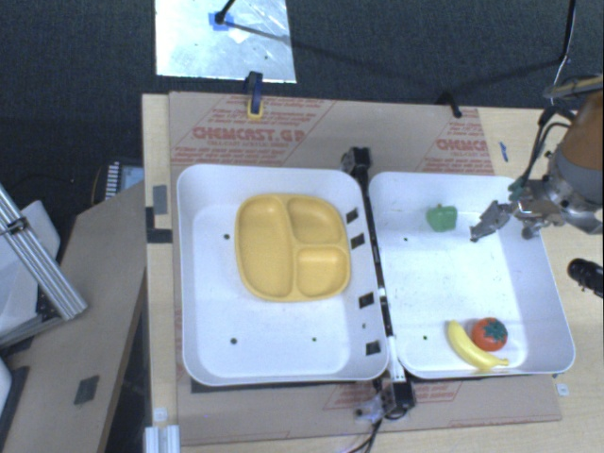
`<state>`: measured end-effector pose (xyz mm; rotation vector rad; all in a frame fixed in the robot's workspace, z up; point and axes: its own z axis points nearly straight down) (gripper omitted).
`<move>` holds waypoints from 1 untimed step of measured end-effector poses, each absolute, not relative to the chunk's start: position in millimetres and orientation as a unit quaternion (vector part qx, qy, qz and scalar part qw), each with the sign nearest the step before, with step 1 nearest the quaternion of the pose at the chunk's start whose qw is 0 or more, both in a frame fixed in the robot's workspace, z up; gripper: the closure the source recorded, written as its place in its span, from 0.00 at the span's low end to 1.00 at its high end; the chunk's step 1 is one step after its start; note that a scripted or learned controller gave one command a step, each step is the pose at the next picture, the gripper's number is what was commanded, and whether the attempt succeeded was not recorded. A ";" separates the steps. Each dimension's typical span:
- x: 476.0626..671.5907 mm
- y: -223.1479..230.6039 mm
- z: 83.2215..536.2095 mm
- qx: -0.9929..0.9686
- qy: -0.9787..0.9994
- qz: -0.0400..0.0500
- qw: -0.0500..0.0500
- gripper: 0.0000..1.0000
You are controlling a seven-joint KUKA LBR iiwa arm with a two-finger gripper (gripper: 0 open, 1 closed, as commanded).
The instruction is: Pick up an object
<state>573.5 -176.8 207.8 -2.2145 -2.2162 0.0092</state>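
Observation:
In the right bin [543, 291] lie three toy foods. A small green pepper [441, 217] rests near the far wall. A yellow banana [470, 346] and a red tomato [489, 332] touch each other at the near right corner. My gripper [508, 226] hovers over the bin's far right part, to the right of the pepper and apart from it. Its fingers are spread open with nothing between them.
The left bin [203, 281] holds a yellow divided plate [291, 246]. A black divider [371, 262] with clips runs between the two bins. A clamp [255, 94] sits at the bench's far edge, and a metal sheet [225, 26] lies beyond it.

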 end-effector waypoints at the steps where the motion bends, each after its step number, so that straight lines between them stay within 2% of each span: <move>1: 576.3 -176.4 214.1 -0.706 -0.708 0.000 0.000 0.00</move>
